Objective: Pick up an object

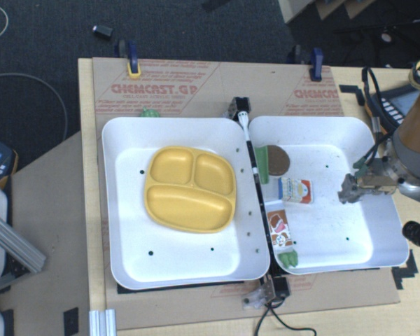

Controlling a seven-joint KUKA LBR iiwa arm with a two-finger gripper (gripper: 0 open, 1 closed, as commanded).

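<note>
A table faced with brown board printed "CHEMCAST GP" carries two white bins. The left bin holds one yellow divided tray. The right bin holds a brown disc, a small carton, a printed packet and a green piece along its left wall. The claw hangs over the right bin, apart from them; whether spread or pressed together, I cannot tell.

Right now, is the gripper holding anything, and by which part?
Nothing is seen held. The gripper hangs over bare floor of the right bin, apart from the small packet.
</note>
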